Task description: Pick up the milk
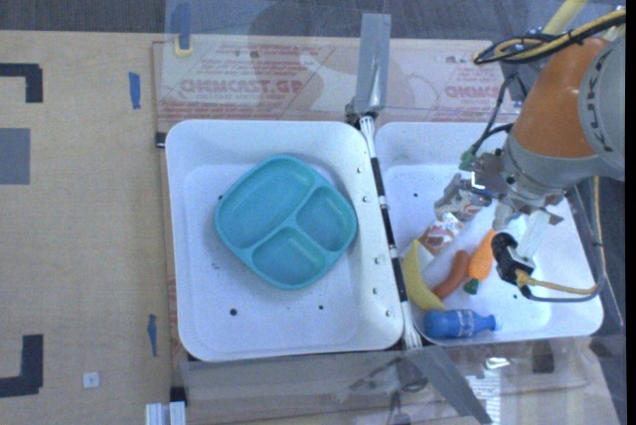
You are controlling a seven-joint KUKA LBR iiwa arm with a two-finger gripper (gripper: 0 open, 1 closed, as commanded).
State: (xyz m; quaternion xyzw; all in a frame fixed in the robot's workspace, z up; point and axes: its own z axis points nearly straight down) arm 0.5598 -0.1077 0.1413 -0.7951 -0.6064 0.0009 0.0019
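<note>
The small white milk carton with brown and red print [438,234] lies in the right white plastic bin [566,309], right of frame centre, near that bin's left wall. Just below it sits a curved yellow banana [418,282], with 2 orange carrots [467,269] leaning beside it to the right and a blue plastic bottle [457,323] lower still, near the bin's lower edge.

The step in hand looks like the reach and close on the carton. To do it well, the tool [475,198] should, I judge, come down squarely over the carton's short width, away from the banana and carrots crowding its lower side, and seat deep enough that the carton does not slip out when lifted.

The tool sits just above and to the right of the carton, under the grey arm with its orange band [561,110] at the right of the frame. Its metal parts are close to the carton's upper end, but I cannot tell whether it touches, how wide it stands, or whether it has anything in it.

In the left white bin [189,165], left of centre, lies a turquoise plate with 3 compartments [286,221]. Both bins rest on the tan desk [79,214].
</note>
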